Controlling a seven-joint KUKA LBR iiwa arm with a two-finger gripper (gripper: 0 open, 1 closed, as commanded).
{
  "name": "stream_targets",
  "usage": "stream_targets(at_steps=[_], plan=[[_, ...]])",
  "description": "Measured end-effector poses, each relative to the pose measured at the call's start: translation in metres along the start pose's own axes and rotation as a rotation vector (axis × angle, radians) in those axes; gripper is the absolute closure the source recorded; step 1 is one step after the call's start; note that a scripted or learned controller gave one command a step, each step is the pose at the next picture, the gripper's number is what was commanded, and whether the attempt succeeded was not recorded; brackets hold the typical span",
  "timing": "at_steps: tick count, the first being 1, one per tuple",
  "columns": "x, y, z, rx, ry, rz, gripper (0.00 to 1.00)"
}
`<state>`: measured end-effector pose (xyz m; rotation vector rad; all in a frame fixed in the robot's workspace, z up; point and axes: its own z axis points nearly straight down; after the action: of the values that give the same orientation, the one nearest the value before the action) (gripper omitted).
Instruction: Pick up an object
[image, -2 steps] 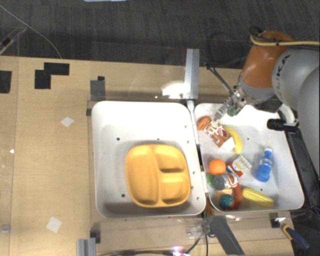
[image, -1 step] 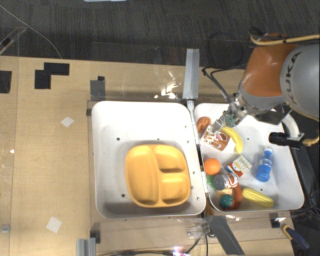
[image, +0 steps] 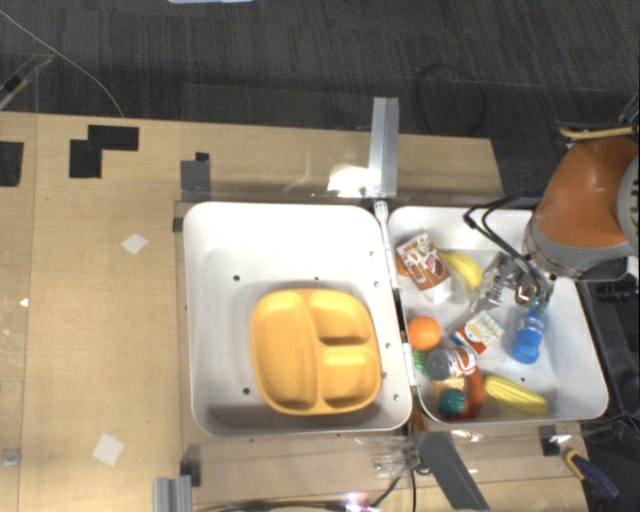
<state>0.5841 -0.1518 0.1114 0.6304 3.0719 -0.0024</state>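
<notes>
We see the left bin (image: 215, 300) with a yellow tray (image: 315, 350). In the right bin (image: 590, 385) the gripper (image: 505, 283) hovers, fingers apart, holding nothing — still approach step. Next, we judge, lower onto the snack packet (image: 482, 330).
</notes>
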Motion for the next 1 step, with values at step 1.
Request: stream_targets(at_steps=[1], plan=[[-0.0001,0.0033,-0.0008,-0.002,-0.001,-0.004,0.00]])
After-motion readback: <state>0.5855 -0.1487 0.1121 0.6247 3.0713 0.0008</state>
